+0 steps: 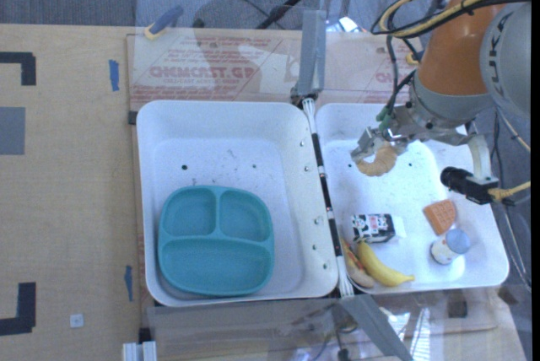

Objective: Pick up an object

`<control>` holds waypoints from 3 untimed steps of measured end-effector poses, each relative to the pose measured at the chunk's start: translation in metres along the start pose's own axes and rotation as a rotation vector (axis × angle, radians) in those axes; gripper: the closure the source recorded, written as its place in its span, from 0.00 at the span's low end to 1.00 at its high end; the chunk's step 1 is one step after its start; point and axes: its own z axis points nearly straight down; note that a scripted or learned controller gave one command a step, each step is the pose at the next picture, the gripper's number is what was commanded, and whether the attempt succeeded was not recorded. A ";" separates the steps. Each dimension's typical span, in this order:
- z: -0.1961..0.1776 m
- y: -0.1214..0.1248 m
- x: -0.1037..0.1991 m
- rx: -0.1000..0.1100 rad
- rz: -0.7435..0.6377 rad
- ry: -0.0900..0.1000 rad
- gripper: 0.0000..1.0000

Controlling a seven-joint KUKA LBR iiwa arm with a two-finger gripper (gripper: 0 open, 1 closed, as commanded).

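Observation:
My gripper (374,150) hangs over the back left part of the right bin (481,271), reached in from the right under the orange band. A tan, rounded food-like piece (379,161) sits between its fingertips, and the gripper is shut on it. Nearer the front of this bin lie a small black-and-white carton (372,226), a yellow banana (380,265), an orange wedge (440,216) and a small white-and-blue item (448,246).
The left bin (169,132) holds a teal divided plate (216,239) in its front half. A raised divider (319,182) separates the two bins. Cables and the arm's body crowd the right bin's back right corner.

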 end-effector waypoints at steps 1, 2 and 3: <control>0.000 -0.010 0.056 0.003 -0.033 0.001 1.00; 0.001 0.001 0.057 0.000 0.080 0.000 1.00; 0.000 -0.012 0.062 0.003 0.079 0.001 1.00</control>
